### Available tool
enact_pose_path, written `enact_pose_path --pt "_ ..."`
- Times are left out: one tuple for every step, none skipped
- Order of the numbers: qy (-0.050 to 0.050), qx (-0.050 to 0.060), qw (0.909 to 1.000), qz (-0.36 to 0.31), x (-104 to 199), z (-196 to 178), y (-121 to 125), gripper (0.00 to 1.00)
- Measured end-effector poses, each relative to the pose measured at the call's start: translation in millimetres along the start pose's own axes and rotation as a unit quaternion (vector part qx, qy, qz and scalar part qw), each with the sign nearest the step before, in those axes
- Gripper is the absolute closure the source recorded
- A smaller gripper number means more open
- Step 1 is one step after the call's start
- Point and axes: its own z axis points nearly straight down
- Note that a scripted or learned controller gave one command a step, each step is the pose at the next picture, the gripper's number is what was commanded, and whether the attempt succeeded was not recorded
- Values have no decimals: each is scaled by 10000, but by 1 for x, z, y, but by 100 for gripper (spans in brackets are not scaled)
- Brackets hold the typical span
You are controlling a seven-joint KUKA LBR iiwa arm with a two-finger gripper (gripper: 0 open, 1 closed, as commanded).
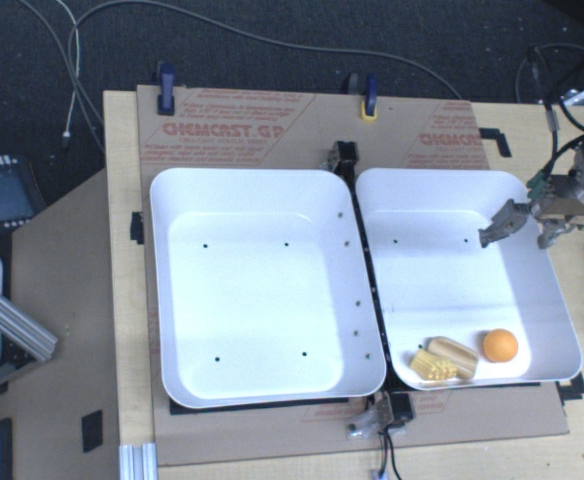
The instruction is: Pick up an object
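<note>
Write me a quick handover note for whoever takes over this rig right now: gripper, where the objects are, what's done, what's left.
Gripper: over the right bin's far right corner, fingers spread, nothing between them.
Objects: all three lie along the right bin's near edge. The orange ball is rightmost; the tan block sits to its left; the yellow corn piece is touching the block's near-left side.
Left bin: no objects seen in it.
Done: nothing picked up yet.
Left: bring the gripper down toward the bin's near edge, close on one object and lift it. The ball stands apart from the others, so it looks like the easier grab.
</note>
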Motion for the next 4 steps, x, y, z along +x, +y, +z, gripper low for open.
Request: enact_pose_path --pt "-4 -22 10000 -4 0 -2 1 0" --pt "3 3 10000 -6 7 56 -5 0" --pt "1 -3 10000 -5 7 98 -6 0" --pt "3 5 10000 -6 12 159 -4 0"
